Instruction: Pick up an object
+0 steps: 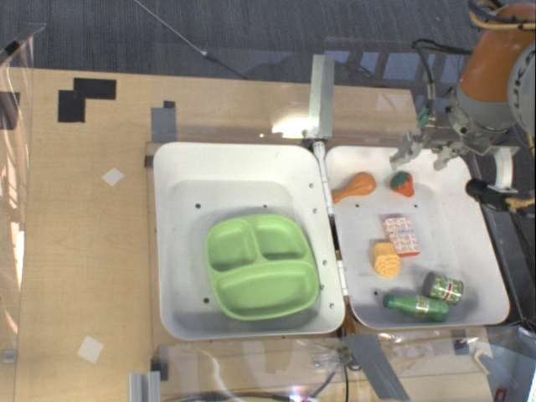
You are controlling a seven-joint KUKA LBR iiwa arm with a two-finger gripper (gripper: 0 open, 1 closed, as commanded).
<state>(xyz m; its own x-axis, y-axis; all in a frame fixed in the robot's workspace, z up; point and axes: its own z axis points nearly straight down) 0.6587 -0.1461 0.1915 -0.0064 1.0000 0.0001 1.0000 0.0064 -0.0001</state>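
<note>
Camera view: we see the gripper (pixel 425 149) hovering at the far edge of the right bin (pixel 494 249), fingers spread, nothing between them. Just below it sits a small red strawberry (pixel 403 183), apart from the fingers, likely the target. Beside that lies an orange drumstick (pixel 355 186). Nearer us: a patterned box (pixel 400 234), a yellow corn piece (pixel 385 260), a green can (pixel 443 287), a green bottle (pixel 416 306). The left bin (pixel 176 224) holds a green tray (pixel 261 266). We judge the pick not yet started: descent, close and lift all remain.
</note>
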